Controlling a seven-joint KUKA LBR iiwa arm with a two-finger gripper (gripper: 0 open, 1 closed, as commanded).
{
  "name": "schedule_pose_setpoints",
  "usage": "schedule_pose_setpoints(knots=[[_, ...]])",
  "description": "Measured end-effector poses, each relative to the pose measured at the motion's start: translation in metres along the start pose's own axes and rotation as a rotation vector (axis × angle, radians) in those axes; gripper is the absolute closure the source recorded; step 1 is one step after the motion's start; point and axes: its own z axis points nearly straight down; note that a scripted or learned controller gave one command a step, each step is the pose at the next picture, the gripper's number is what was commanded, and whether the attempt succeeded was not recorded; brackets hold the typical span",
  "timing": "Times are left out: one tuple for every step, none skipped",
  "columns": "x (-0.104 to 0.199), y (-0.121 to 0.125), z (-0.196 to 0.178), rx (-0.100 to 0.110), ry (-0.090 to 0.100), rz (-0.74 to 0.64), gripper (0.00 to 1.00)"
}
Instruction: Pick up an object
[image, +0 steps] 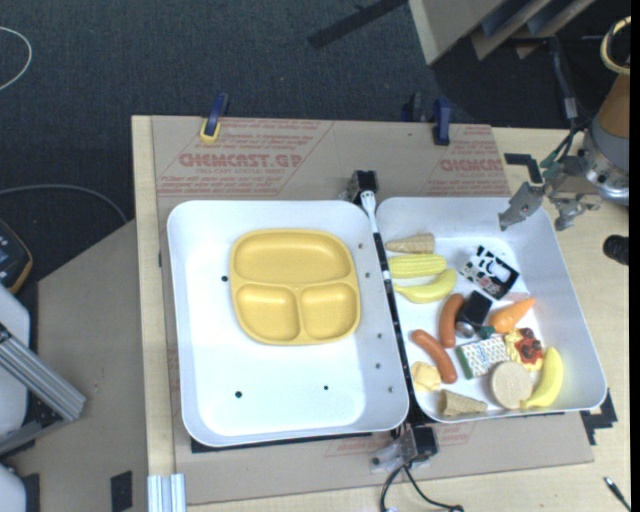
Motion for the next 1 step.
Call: schedule_pose_setpoints(knots=[[0.0003, 0.0030, -0.0086, -0.014, -0.004, -0.003, 0.00]])
